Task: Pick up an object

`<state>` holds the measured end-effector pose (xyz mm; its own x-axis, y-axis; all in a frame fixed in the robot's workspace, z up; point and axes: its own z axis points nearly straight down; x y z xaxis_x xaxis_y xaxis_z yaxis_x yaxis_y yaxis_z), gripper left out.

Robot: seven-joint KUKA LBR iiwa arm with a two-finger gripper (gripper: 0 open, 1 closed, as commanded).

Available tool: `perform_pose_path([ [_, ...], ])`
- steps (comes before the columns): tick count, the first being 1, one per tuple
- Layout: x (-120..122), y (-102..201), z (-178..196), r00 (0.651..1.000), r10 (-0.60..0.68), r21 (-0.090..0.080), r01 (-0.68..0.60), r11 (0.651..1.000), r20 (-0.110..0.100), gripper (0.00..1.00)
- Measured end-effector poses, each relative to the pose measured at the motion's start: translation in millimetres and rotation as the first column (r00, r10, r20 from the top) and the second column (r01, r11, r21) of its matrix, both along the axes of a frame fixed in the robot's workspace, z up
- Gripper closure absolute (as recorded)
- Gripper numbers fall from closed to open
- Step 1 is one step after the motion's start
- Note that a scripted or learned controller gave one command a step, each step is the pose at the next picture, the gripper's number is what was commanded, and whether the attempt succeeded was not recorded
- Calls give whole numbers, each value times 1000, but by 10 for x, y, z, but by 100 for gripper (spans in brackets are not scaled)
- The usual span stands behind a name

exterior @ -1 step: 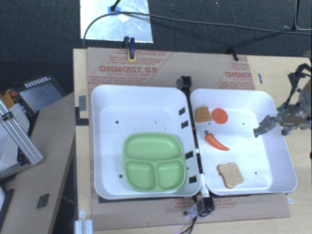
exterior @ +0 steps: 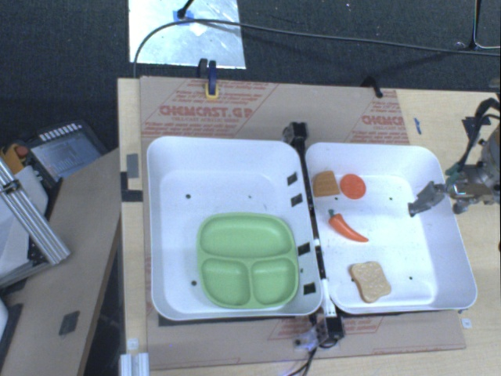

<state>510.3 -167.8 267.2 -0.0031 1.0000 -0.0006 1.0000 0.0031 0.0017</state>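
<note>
Bins are sitting side by side on the bench, and I am looking at them from left to right. My left bin [exterior: 168, 163], a shallow white tray with rounded corners and a smooth, matte floor, is holding a pale green plate [exterior: 247, 258]. That plate is looking like moulded plastic, with one long compartment at the back and two smaller ones at the front, and it is lying flat toward the near edge of the bin.

My right bin [exterior: 407, 163], the same white shallow shape, is touching the left one along a dark seam. Four small things are lying in it, all toward its left half. A tan square cracker [exterior: 326, 184] is resting near the far wall, just beside a flat orange-red disc [exterior: 353, 186]. Nearer to the front, a small carrot [exterior: 347, 228] is lying at a slant, orange with a green tip, smooth and tapered. Closest to the near edge, a slice of toast [exterior: 370, 281] is lying flat, beige with a rough, speckled face.

My gripper [exterior: 423, 200] is hanging over the right side of the right bin, well apart from all four things, with nothing between my fingers. I cannot tell whether they are spread or closed from this angle; they are blurring into one grey shape.
</note>
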Motion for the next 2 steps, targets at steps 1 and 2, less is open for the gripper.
perform_pose_path([
  [1, -16, 20, -623, 1000, -2, 2, 2, 1000, -4, 0],
  [2, 4, 123, -1114, 1000, -2, 2, 2, 1000, -4, 0],
])
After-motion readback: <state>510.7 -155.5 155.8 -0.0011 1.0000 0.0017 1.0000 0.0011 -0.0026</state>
